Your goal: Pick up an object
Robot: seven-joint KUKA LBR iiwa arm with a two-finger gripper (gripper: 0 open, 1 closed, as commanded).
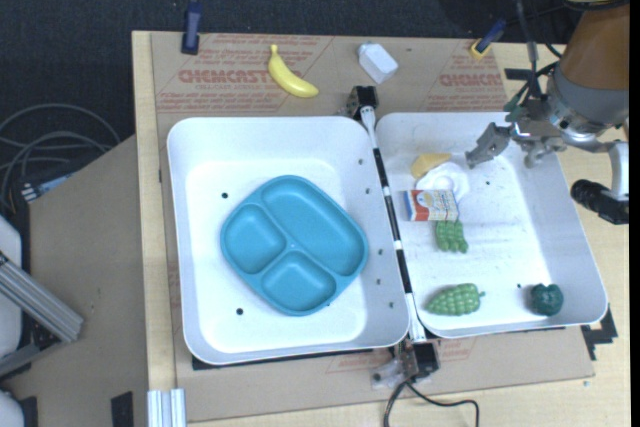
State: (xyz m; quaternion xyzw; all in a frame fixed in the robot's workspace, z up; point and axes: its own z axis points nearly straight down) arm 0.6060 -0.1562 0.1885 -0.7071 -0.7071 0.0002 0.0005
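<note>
**Right bin: hand above the objects, grasping nothing**

Candidate objects sit in the right bin (570, 245): a yellow piece (430, 162) near the upper left; a white cup-like item (443, 183) touching it just below; a small red-and-white carton (432, 205) below that; a dark green bunch (451, 237) just under the carton; a lighter green bumpy fruit (455, 300) near the bottom edge; a dark teal pepper-like item (546, 299) in the lower right corner.

The hand (507, 146) is over the upper part of the right bin, right of the yellow piece and apart from it; its two fingers (484, 150) are spread, nothing between them; the arm (595, 45) enters from the right.

Left bin (200, 155) holds a blue three-compartment plate (293, 243), roughly centred.

On the worktop (230, 75) behind the bins: a banana (289, 76), a small white block (378, 63).
</note>
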